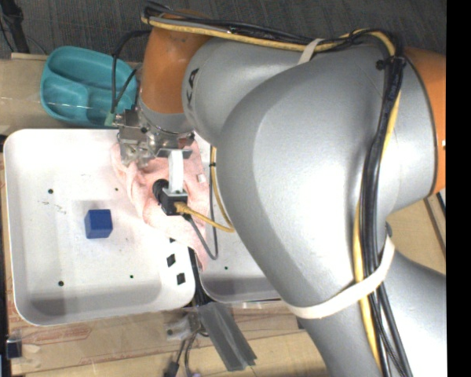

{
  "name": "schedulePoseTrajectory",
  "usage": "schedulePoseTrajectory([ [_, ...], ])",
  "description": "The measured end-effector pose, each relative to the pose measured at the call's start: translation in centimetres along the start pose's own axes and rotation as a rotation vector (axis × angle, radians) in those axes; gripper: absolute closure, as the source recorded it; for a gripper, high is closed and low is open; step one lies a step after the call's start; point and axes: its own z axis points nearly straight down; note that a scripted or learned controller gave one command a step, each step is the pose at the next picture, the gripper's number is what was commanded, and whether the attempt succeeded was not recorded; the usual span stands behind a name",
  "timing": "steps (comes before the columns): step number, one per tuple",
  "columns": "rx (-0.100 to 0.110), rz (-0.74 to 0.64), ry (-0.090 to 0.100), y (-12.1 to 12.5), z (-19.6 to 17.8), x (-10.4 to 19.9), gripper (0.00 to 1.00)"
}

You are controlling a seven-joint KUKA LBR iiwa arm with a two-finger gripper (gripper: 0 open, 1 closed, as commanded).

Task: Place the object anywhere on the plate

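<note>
A small blue cube (99,223) rests on the floor of the left white bin (31,163), left of centre. A pale pink plate (153,204) lies at the right side of that bin, mostly covered by the arm. My gripper (133,149) hangs over the plate's upper edge, well to the right of and above the cube. The wrist hides its fingertips, and nothing shows between them.
A teal container (82,85) sits on the bench beyond the left bin's top edge. The large grey arm (314,155) covers almost the whole right bin (235,289) and the right half of the view. Yellow and black cables (204,222) dangle beside the plate.
</note>
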Motion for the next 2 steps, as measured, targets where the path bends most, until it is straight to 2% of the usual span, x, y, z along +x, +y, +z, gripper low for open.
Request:
schedulePoseTrajectory([
  [1, 0.0, 0.04, 0.001, 1.6, -3.9, -1.9, 1.0],
  [2, 0.002, 0.009, -0.001, -3.9, -4.6, 2.2, 1.0],
])
